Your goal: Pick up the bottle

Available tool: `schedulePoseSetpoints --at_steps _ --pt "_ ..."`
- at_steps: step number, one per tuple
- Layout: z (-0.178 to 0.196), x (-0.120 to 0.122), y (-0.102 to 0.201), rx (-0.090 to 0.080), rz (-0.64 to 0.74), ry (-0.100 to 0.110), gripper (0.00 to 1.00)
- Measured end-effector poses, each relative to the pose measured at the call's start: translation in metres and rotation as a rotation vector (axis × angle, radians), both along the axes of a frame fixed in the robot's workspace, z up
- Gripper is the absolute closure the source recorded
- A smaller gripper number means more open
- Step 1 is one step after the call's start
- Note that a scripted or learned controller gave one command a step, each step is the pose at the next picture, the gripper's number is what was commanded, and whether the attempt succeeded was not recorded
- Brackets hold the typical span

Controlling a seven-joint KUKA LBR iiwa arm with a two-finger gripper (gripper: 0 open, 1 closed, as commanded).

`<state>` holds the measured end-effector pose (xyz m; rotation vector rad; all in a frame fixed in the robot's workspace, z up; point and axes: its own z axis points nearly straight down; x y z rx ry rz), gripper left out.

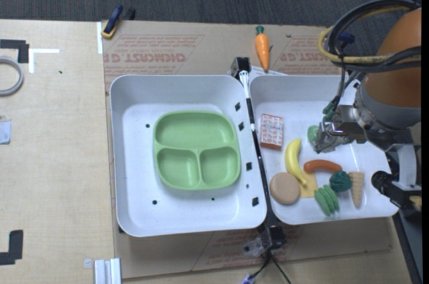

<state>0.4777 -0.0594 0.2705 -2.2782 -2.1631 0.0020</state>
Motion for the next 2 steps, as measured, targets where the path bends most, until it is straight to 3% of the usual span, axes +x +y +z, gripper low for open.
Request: schedulePoseSetpoints --at_steps 1,2 --pt "-0.013 0.000 0.092 0.000 0.106 0.001 1.00" --pt "-0.059 -0.001 0.145 0.000 0.076 0.001 1.00"
